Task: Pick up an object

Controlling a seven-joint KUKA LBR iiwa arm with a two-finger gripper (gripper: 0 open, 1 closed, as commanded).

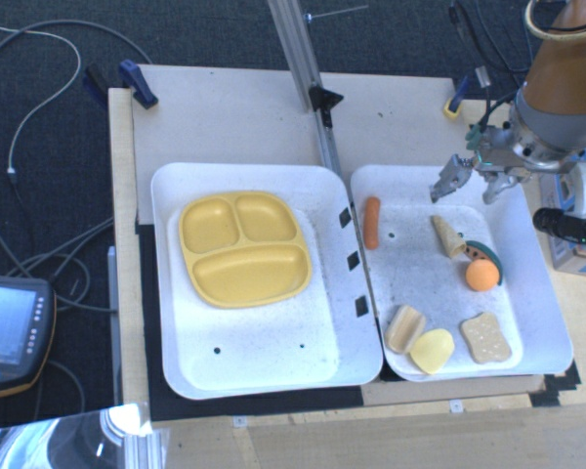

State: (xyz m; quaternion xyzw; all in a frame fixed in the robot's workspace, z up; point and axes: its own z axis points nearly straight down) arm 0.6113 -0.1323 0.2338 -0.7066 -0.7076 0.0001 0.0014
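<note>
1. I take the right-hand bin (527,225) as my reference; every place below is given against it

2. The gripper (474,180) hangs over the far part of that bin, toward its back rim, on the grey arm with its orange band reaching in from the bin's outer side. The jaws stand wide apart, one finger (449,180) splayed toward the bin's middle and the other toward its outer wall, with nothing between them

3. The likeliest target, in my judgement, is the tan stick-shaped piece (447,235). It lies on the bin floor just nearer the front rim than the gripper and a little toward the bin's centre. Its long axis runs slantwise, from the back toward the front and outer wall

4. Touching or nearly touching its lower end are a green piece (490,254) and an orange ball (482,276); I cannot tell whether they make contact

5. Other contents: an orange carrot-like stick (372,223) along the bin's inner wall, and a bread-like chunk (404,327), a yellow lump (432,351) and a cracker-like square (486,337) by the front rim

6. The neighbouring bin holds a yellow divided plate (244,247), well apart from the gripper

7. Judgement: the move turns on shifting frontward, then closing across the stick's short side
</note>
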